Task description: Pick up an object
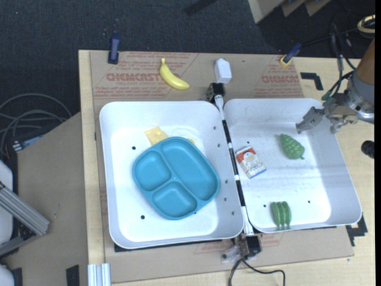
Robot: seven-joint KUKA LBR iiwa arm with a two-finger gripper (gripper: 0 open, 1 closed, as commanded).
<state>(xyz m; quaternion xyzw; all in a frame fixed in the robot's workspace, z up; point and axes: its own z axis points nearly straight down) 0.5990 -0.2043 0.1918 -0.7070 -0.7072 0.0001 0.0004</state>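
I'm watching the gripper hovering over the far right corner of the right bin, and I cannot tell from up here whether it is open or closed; I'm seeing nothing in its grasp. Sweeping from the left: a banana is lying on the cardboard beyond the bins, out of play I'd say. The left bin is carrying a blue divided plate, which is partly covering a yellow piece, so that one is looking awkward to take. Crossing into the right bin, a small picture card is lying flat near the divider, a green ridged item is sitting by the near wall, and a green bumpy object is resting near the gripper. I'm judging that last one the likely target, standing free with room around it.
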